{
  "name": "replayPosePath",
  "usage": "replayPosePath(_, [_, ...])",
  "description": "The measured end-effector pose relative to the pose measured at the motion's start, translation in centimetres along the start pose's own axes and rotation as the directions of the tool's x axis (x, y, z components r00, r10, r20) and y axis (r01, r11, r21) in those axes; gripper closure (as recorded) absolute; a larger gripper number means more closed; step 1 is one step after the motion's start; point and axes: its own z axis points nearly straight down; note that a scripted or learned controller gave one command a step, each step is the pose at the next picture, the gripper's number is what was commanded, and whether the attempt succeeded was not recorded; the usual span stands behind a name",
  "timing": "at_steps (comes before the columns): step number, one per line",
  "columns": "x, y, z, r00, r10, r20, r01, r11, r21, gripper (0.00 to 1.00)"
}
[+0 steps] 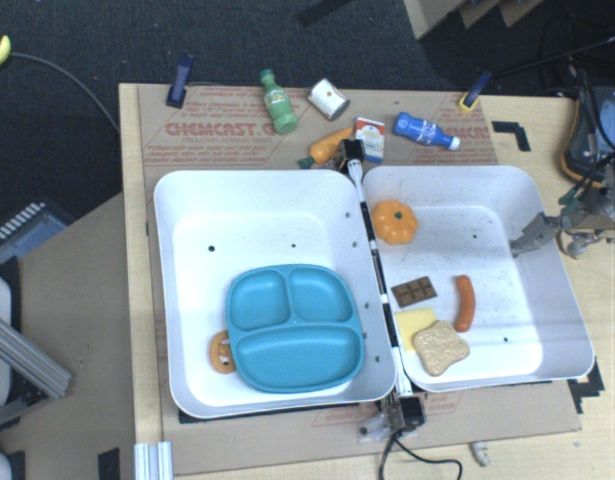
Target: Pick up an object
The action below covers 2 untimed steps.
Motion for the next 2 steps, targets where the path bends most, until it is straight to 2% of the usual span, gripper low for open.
replayPosePath(1, [4.7, 0.1, 6.1, 1.000, -0.001, -0.002, 0.001, 1.000, 0.002, 0.00])
replayPosePath(2, [5.2, 1.7, 13.7, 1.000, -0.001, -0.001, 0.001, 1.000, 0.001, 0.00])
